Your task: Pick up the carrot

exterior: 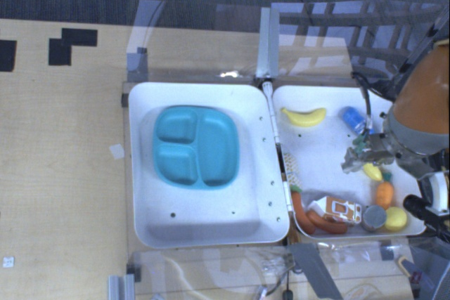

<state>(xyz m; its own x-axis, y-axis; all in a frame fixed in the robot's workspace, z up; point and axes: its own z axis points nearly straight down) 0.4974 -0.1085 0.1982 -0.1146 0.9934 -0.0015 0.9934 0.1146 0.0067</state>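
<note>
The small orange carrot (384, 194) is seen lying in the right white bin (320, 144), unlifted. The jaws (363, 154) hover just above-left; their state cannot be told. Grasping remains.

Quick headcount of what's in the bins

Two white bins: the left bin (140, 172) has one blue divided plate (196, 146); the right bin (320, 144) has one banana (304, 116), one carrot (384, 194), one blue can (353, 119), one hot dog (316, 220), one small carton (337, 209), one grey can (374, 218), one lemon (397, 219) and one small yellow piece (372, 171).
</note>
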